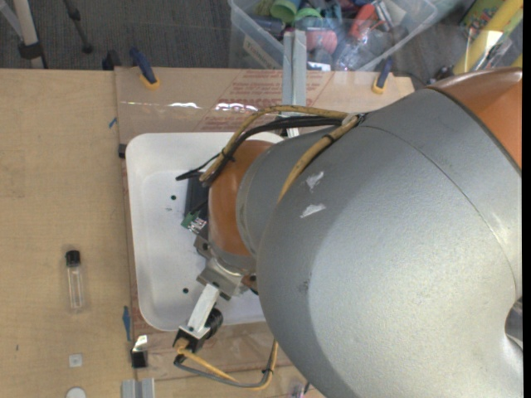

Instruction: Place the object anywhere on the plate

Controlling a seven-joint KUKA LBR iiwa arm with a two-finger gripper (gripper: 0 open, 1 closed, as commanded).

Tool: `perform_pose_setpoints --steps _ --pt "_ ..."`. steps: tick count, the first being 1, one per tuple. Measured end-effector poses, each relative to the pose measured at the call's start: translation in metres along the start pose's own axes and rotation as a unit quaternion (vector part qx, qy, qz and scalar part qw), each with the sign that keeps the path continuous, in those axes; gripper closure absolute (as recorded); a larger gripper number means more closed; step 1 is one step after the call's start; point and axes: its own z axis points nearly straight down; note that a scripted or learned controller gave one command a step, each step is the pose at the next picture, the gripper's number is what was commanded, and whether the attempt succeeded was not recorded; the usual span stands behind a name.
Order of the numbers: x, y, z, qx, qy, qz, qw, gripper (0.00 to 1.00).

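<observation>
Big grey arm (pixel 398 255) filling the right of the frame, gripper (pixel 197 330) over the white bin's (pixel 153 222) lower edge, finger state impossible to tell, small vial (pixel 75 279) at left on the bench (pixel 58 156)

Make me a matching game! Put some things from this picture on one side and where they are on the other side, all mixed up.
Things:
1. little glass bottle
2. clear box of toys
3. white bin
4. orange band

Places:
A. on the grey arm, above the wrist
B. lying on the wooden bench, left of the bin
C. on the floor, behind the bench, at the top
D. on the bench, partly under the arm

Pairs: 1-B, 2-C, 3-D, 4-A
</observation>
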Motion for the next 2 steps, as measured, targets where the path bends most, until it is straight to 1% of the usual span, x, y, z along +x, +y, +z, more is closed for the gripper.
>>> perform_pose_setpoints --steps 1,2 --pt "0.0 0.001 -0.037 0.0 0.0 -0.265 0.9642 1.0" --pt "-0.015 0.083 -0.072 -0.002 0.0 -0.39 0.9207 1.0"
